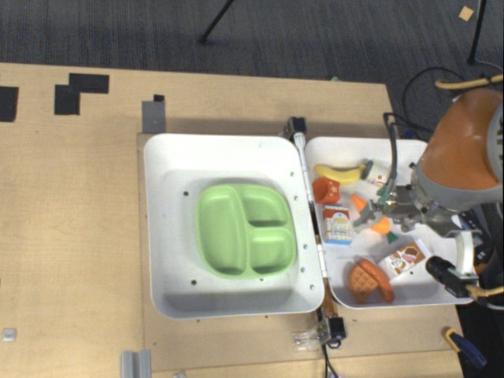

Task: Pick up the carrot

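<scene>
A green three-compartment plastic tray (pixel 246 228) is lying in the left white bin (pixel 169 211). At its three o'clock, the gripper (pixel 376 214) is hovering over the small orange carrot (pixel 380 227) in the right white bin (pixel 409 296).

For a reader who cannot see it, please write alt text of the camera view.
The gripper sits low in the right bin, at the carrot, among a banana and small cartons. The left bin holds a green divided tray.
</scene>
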Robot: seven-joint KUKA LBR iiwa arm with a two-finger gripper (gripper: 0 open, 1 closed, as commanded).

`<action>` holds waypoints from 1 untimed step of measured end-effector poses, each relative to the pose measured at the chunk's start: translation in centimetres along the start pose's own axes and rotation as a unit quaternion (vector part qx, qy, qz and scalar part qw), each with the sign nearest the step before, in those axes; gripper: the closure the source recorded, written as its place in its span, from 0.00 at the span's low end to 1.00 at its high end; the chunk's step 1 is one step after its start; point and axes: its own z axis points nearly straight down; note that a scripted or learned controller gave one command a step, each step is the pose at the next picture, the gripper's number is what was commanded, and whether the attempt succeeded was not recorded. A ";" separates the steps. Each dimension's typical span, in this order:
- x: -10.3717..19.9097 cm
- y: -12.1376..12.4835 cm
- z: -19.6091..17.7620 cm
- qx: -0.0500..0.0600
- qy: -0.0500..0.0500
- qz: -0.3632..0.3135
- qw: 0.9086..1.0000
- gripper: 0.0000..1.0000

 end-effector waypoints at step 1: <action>-3.2 5.9 9.7 -0.002 -0.001 0.020 1.000 0.00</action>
